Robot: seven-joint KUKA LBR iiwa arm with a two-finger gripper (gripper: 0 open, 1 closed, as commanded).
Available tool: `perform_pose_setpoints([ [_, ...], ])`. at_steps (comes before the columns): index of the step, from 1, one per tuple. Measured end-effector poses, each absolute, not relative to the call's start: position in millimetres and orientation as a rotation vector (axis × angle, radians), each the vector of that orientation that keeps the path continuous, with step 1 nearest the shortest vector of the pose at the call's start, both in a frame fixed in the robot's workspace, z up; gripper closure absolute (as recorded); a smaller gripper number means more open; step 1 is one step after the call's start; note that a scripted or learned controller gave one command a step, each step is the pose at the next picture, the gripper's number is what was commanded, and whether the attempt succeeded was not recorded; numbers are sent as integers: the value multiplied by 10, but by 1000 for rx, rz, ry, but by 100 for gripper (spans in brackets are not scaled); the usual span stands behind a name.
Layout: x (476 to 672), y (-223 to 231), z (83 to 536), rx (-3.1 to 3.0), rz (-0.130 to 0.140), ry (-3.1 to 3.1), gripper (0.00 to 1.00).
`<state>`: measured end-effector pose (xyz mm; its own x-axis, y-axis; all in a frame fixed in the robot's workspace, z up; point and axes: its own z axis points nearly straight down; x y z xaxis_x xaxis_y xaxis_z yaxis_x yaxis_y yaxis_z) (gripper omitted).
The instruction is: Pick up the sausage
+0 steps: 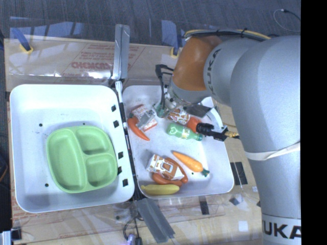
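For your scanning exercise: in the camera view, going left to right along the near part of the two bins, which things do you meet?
Green divided plate → banana → carrot.

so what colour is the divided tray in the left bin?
Light green tray, clearest in the camera view.
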<state>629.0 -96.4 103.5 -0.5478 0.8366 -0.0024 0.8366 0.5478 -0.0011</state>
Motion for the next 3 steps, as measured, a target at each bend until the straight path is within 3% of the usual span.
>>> perform_pose_setpoints([
  [1, 5876, -1059, 912, 1652, -3, 2676, 0],
  [2, 6265, -1043, 924, 1915, -1, 2492, 0],
  [3, 5808, -1023, 914, 1684, -2, 2656, 0],
])
